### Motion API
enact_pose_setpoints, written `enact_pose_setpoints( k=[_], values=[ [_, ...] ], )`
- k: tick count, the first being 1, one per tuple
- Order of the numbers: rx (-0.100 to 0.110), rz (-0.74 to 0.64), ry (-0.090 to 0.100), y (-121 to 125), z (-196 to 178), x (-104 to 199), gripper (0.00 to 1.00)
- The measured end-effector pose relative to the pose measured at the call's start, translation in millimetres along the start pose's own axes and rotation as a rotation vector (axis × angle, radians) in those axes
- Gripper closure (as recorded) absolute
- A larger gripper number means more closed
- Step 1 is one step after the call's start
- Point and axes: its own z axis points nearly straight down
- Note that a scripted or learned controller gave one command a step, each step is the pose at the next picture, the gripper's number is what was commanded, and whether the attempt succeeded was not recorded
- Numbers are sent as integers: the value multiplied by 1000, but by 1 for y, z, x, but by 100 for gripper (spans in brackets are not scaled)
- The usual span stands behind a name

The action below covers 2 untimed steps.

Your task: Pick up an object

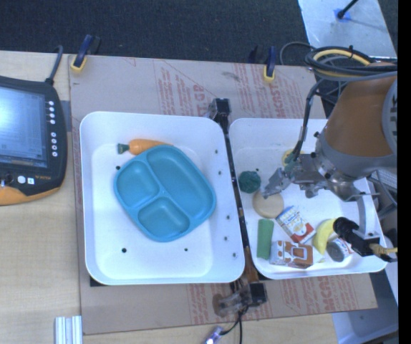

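Note:
My gripper (274, 185) hangs low over the left part of the right bin (263, 136), reaching in from the right. Just to its left lies a dark green ball (248, 182). A tan round disc (268, 206) sits directly below the gripper tip. I see nothing held in it. In front of these lie a green block (265, 239), a red and white packet (294, 223), a brown and white carton (291, 254) and a yellow banana (323, 235).
The left bin (98, 249) holds a blue divided plate (164, 192) with an orange carrot (142, 146) behind it. A control pendant (16, 138) lies on the bench at far left. The arm's orange-banded body covers the right bin's right side.

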Motion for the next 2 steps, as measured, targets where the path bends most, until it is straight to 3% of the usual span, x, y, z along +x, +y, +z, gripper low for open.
enact_pose_setpoints(
  k=[1,2],
  values=[
    [-4,2,-1,-1,99,-23,0],
    [-1,4,0,52,100,-63,0]
  ],
)
